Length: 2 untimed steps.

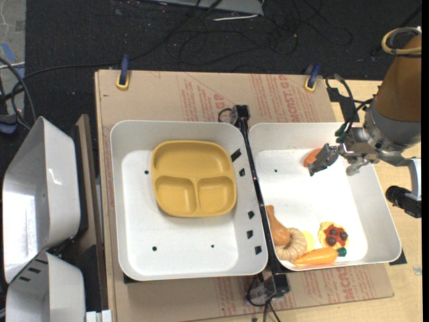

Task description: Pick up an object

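I see the grey arm with the orange band point(401, 79) reaching in from the right, over the upper part of the right shallow white bin point(295, 139). The two-finger gripper point(338, 158) sits low near that bin's far wall; one dark finger point(322, 159) points left, the other sits to its right, with a gap between them. A small orange-red object point(312, 157) lies just beside the left finger, touching or nearly so; I can't tell if it's actually between the fingers, so I call no grip. Rest of the items are bunched in the near corner of the right bin: tan drumstick-shaped piece point(277, 228), pale ridged curled piece point(292, 249), orange carrot-shaped piece point(317, 256), small yellow piece with red and dark spots point(333, 234). Left shallow white bin point(127, 180) holds a yellow three-compartment plastic plate point(194, 178), lying flat, upper middle
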Each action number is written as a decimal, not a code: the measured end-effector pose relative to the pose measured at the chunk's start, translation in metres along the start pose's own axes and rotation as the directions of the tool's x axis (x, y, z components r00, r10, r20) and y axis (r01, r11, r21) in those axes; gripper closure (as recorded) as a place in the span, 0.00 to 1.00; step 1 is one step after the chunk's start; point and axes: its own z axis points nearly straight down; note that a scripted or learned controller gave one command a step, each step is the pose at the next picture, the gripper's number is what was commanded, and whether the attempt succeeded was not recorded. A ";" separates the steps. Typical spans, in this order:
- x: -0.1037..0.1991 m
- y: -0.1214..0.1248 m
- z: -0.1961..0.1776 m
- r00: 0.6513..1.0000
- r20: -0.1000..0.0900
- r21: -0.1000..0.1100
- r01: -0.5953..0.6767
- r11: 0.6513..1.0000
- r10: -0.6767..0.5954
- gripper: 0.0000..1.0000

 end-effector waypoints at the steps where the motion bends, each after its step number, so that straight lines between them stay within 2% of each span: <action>1: 0.000 0.002 -0.005 1.000 0.001 -0.010 0.002 1.000 -0.002 0.00; 2: 0.006 0.008 0.056 1.000 0.000 -0.005 0.001 1.000 -0.001 0.00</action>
